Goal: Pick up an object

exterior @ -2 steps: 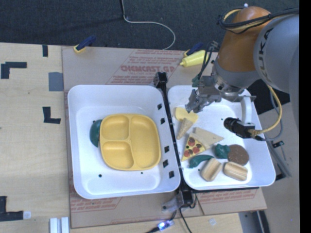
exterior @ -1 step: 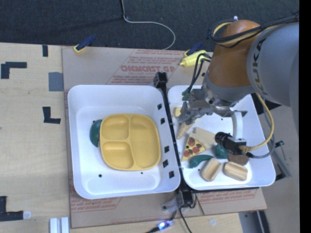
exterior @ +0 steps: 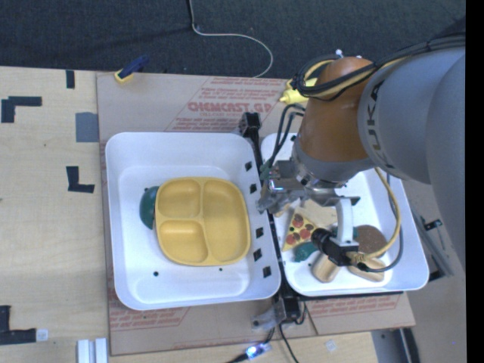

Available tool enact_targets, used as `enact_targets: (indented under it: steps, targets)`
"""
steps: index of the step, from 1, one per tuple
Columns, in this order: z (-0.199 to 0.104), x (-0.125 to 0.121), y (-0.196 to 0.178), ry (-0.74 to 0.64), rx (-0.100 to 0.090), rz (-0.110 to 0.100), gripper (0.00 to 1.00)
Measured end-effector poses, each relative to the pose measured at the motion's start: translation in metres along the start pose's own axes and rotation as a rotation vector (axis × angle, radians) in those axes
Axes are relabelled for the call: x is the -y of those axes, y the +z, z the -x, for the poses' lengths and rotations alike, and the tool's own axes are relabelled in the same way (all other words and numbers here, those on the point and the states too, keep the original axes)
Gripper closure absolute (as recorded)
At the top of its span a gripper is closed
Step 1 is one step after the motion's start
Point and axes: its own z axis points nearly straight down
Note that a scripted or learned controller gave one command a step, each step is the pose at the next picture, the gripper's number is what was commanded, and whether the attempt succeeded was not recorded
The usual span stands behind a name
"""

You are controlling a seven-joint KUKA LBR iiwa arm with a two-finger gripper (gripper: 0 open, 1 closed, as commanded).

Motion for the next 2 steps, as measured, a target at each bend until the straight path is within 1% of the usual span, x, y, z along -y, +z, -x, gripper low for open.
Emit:
enact_targets:
  steps: [1, 2]
  targets:
    - [0.0086, -0.0002, 0.0015, 0.002, 0.000, 0.003, 1.00]
    - [0.0016, -0.0013, -0.0012, 0.001, 0.000, 0.004, 1.00]
